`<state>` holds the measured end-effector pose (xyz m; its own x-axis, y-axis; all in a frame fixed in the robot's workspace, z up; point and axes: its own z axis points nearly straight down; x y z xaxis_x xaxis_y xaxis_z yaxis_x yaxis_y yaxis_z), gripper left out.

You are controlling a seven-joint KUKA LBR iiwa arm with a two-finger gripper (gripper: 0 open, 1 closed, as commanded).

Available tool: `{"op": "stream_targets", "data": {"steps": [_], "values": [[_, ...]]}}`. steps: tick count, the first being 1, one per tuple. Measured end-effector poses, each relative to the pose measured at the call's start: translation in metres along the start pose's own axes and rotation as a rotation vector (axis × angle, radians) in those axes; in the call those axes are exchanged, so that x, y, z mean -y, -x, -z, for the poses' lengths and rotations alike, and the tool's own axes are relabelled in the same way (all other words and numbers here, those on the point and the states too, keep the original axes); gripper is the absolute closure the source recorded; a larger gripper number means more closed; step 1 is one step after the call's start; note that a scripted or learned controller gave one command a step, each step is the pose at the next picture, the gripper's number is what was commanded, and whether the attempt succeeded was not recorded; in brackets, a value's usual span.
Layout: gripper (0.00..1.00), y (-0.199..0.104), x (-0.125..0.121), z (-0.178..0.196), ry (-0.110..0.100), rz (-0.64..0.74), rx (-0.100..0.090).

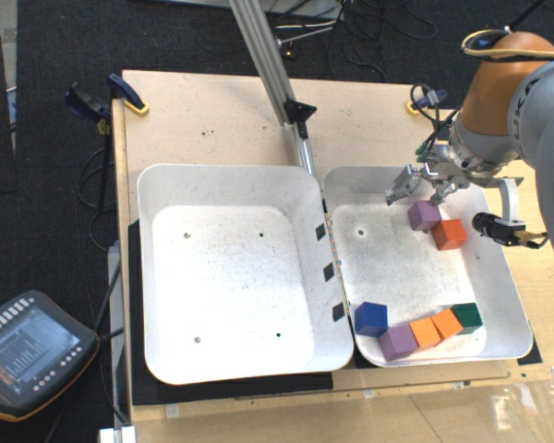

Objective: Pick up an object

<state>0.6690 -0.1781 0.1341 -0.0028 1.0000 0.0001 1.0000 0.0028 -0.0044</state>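
Purple cube (424,215) sits in the right bin (499,284), touching an orange cube (450,234); the claw (423,185) hovers just above it, fingers spread, gripping nothing.

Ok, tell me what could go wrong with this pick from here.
The gripper is just above the purple cube, which touches the orange cube, so a grasp may nudge the orange one or catch both. Both cubes sit near the right bin's far rim, so a bumped cube could slide against the wall.
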Motion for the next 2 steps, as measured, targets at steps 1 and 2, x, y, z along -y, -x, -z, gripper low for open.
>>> {"op": "stream_targets", "data": {"steps": [1,2], "values": [[0.0,0.0016,-0.0058,-0.0119,0.024,0.0,0.007],[1.0,0.0023,-0.0059,-0.003,0.025,0.001,0.01]]}}
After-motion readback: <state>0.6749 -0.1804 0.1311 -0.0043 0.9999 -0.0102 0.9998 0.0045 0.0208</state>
